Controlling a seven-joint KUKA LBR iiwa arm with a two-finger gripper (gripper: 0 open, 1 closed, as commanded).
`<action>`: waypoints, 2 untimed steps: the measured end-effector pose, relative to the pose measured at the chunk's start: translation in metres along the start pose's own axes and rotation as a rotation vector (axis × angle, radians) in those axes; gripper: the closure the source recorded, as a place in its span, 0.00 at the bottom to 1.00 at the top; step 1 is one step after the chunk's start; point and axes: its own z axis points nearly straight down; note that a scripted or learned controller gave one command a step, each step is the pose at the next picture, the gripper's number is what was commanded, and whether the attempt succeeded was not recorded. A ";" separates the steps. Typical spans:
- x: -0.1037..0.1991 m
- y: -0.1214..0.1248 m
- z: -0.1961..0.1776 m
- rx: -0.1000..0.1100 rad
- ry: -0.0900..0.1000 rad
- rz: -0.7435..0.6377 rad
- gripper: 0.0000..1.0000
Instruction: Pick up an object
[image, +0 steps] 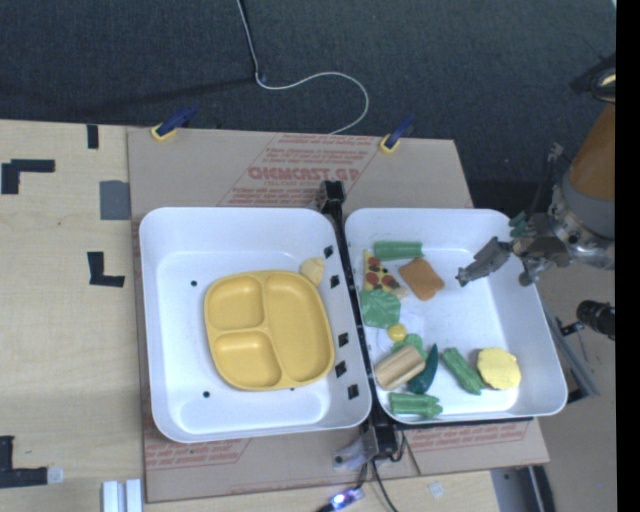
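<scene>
**Claw poised over right bin, nothing taken yet**

Nearest the camera, along the front wall of the shallow white right-hand bin (500, 405), a green bean-like toy (414, 404) is seen lying flat, with a tan cylindrical block (398, 366) and a dark teal curved piece (427, 370) just behind it. A green pickle-shaped toy (461, 369) lies touching a yellow lumpy lemon-like toy (499, 369) in the front right corner. The toys appear to be scattered loosely, probably to offer the program varied targets.

In the shallow white left-hand bin (170, 300), a yellow three-compartment plastic plate (268, 328) is seen resting flat, with a small pale yellow object (314, 269) just beyond its far rim, near the divide.

Farther back in the right bin, a small yellow ball (397, 333), a crumpled green leafy toy (381, 307), a red-and-yellow spotted slice (377, 273), an orange-brown bread-like slab (421, 279) and a green elongated pod (398, 248) are clustered toward the left wall. The right half of the floor is left bare.

The claw (478, 267) is seen at the bin's right side, angled in from the arm, above bare floor and apart from every toy. No object is seen between its fingers; whether they are spread or pressed together cannot be told at this angle. The bread-like slab lies nearest and would be judged the likeliest target.

Beyond, the brown cardboard sheet (290, 165) on the worktop is held by clamps, presumably to keep the bins from shifting.
</scene>
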 end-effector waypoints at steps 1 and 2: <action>0.000 0.002 -0.005 -0.010 -0.002 -0.003 0.00; 0.001 0.005 0.038 -0.007 -0.002 -0.003 0.00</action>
